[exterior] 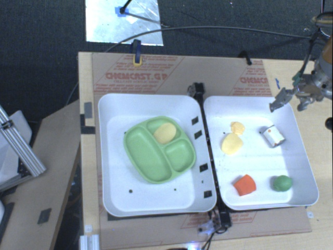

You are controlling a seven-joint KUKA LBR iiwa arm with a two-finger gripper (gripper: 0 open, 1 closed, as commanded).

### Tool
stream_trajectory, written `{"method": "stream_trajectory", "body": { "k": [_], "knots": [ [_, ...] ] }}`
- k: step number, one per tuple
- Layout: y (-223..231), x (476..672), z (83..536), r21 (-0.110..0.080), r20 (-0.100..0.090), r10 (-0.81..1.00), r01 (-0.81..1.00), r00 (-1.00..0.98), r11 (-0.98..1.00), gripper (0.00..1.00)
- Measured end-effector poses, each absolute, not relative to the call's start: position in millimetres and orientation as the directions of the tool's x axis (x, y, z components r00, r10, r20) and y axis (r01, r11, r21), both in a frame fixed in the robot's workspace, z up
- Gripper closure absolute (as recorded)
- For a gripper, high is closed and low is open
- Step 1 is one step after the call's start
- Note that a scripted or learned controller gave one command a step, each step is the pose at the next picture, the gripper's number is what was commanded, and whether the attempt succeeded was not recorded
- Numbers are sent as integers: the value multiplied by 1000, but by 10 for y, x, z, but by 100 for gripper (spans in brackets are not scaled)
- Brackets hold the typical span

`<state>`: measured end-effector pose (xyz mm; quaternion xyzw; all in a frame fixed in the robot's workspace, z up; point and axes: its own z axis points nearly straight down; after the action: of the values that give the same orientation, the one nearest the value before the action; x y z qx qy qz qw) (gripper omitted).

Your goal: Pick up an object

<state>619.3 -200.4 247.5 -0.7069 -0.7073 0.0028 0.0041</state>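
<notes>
I see my end effector (290, 100) up at two o'clock, over the far rim of the right white bin (307, 184), with its two fingers spread wide and holding nothing. I think I am at the reaching step. The closest thing is the small white can with a red band (272, 136), just below at five o'clock. Next I must drop down and close. There is open floor around the can, but the bin wall is near.

Under my bins, the brown protective sheet (156, 69) reads "CHEMCAST GP" in red; a second print, right, is partly hidden.
</notes>
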Motion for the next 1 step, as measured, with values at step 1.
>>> {"method": "stream_trajectory", "body": {
  "k": [1],
  "knots": [
    [-1996, 6217, 2551, 2, -1, 1000, 1000, -4, 4, 0]
  ]
}}
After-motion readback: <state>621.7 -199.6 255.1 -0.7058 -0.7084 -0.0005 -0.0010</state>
